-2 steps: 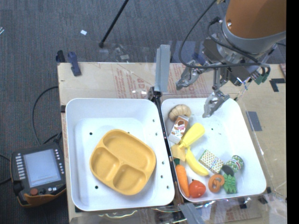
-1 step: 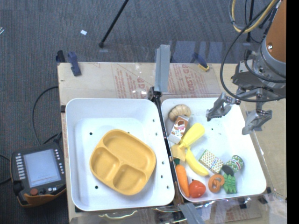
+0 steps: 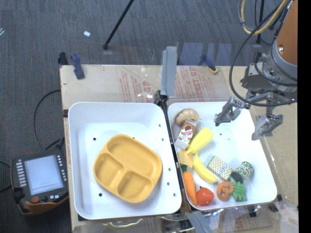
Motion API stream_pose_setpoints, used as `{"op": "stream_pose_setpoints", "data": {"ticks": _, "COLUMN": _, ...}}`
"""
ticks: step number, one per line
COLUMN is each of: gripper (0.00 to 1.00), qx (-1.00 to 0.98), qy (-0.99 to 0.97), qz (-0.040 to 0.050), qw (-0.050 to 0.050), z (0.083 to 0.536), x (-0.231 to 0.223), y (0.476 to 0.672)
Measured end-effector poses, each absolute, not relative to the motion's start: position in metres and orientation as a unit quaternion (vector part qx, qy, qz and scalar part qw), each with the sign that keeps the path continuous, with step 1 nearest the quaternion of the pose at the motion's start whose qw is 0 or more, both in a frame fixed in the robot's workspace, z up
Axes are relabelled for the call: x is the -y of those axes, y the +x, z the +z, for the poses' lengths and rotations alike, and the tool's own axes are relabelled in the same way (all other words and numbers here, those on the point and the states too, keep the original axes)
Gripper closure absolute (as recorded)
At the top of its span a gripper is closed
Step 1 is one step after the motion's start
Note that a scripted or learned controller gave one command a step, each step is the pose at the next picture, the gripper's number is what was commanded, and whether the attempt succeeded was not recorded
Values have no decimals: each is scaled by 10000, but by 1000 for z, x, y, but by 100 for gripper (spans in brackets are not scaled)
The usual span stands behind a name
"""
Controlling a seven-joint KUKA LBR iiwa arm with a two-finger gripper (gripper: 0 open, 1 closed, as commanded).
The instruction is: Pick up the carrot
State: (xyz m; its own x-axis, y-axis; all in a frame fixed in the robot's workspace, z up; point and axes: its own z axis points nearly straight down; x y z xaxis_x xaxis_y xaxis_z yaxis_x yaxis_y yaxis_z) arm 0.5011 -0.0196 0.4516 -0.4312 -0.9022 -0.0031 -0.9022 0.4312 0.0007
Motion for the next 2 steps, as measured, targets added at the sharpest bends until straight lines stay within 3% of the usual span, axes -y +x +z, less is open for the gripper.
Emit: {"op": "stream_pose_setpoints", "data": {"ticks": 2, "gripper": 0, "qx": -8459, "qy": -5333, "qz": 11, "qw": 11, "z": 452, "x": 20, "y": 501}}
